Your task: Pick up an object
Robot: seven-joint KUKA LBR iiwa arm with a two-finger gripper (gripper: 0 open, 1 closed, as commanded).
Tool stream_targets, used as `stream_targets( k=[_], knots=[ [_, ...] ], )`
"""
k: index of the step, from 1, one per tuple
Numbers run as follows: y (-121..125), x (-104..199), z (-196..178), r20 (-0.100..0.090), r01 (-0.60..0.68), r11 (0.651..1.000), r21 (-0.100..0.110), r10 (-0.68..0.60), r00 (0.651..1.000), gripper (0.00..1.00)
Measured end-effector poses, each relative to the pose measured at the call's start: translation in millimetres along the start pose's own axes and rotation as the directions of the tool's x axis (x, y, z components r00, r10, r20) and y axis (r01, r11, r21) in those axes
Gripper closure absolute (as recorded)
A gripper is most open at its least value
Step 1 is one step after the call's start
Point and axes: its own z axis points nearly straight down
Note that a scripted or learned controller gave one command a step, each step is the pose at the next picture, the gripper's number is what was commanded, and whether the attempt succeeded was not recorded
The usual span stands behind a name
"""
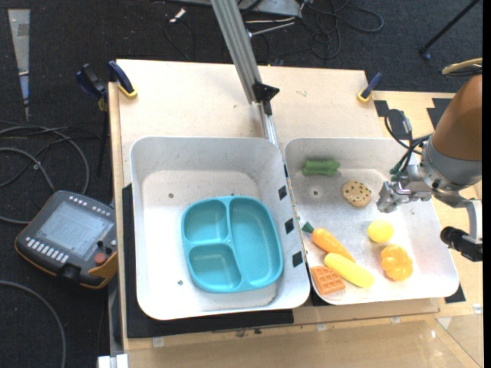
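You are looking down on a wooden surface (pixel 192 90) carrying two white bins side by side. The left bin (pixel 153 167) holds a teal plate (pixel 230 244) with three compartments, set toward that bin's near right corner; nothing lies in its compartments.

The right bin (pixel 437 271) holds the toy food. A green pod (pixel 320 167) lies near its far edge. A round cookie (pixel 357 193) sits just nearer, toward the middle. A lemon (pixel 380 231) rests right of centre, with an orange pepper (pixel 396 262) just beside it toward the near right corner. A carrot (pixel 330 241) lies by the left wall, a yellow corn cob (pixel 349 271) runs from it toward the near edge, and a waffle (pixel 328 281) sits at the near left corner, touching the cob.

The arm (pixel 460 136) reaches in over the right bin's right edge. Its gripper (pixel 390 198) hangs just right of the cookie and just beyond the lemon. You cannot tell from this angle whether it is released or clenched, and no item is seen in its grasp.

A teach pendant (pixel 65 240) lies on the floor left of the surface.
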Motion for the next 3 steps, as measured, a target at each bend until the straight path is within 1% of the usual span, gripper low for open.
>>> stream_targets(
  k=[1,2,3],
  knots=[
    [1,-2,-43,0.0,0.001,1.0,0.0,-0.001,1.0,1.0],
    [3,-2,-71,-0.001,0.001,1.0,0.001,-0.001,1.0,1.0],
    [15,46,-69,-0.003,0.006,1.0,0.005,-0.006,1.0,1.0]
  ],
)
